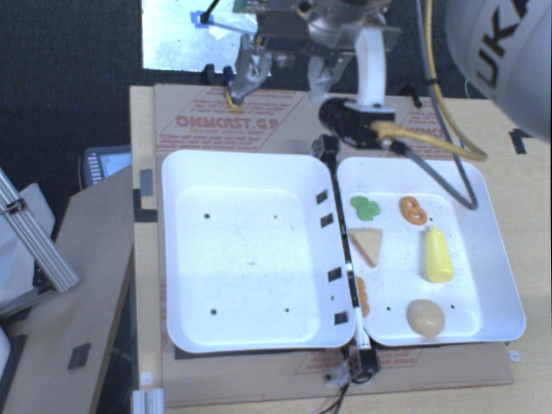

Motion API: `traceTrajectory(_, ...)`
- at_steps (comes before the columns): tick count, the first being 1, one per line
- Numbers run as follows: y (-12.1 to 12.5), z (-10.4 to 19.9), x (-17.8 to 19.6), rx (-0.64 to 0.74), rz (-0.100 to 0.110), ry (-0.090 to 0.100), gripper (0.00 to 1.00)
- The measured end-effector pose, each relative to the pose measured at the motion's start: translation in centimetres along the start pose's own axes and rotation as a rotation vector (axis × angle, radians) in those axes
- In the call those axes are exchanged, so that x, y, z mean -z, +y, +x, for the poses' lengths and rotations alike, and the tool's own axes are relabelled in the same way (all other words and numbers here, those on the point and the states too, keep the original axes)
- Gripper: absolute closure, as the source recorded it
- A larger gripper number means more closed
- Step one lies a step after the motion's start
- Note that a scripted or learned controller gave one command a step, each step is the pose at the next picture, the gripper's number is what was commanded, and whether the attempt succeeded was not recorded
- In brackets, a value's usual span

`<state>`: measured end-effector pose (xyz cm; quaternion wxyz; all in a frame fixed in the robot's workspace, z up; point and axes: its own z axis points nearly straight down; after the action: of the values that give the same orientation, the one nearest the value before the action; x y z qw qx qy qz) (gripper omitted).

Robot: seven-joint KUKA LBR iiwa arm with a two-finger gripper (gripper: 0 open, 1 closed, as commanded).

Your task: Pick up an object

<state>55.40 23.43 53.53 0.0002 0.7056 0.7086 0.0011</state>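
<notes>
The claw [280,65] hangs above the far edge of the tabletop [147,257], beyond both bins, over a brown cardboard sheet [224,121] printed in red. Its two fingers stand apart with clear space between them and nothing held.

The left bin [250,257] lies toward the near-left of the tabletop, its white floor open from wall to wall. The right bin [492,266] touches it along a shared middle rim, where black clips sit in a row.

All the objects lie in the right bin. A green piece [365,206] sits near the far-left corner, close to the middle rim, with a tan wedge [368,246] just beside it toward the near edge. An orange pretzel shape [412,210] lies near the far wall. A yellow bottle-like object [437,254] lies lengthwise near the right wall. A round beige object [425,316] rests close to the near wall. An orange item [362,297] presses against the middle rim, partly hidden by it. Bare floor separates most of these pieces.
</notes>
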Motion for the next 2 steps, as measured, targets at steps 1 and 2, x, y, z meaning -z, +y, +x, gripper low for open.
traceTrajectory(1, 0.00, 0.00, 0.00, 0.000, 0.000, 0.000, 0.00)
traceTrajectory(2, 0.00, 0.00, 0.00, 0.000, 0.000, 0.000, 0.00)
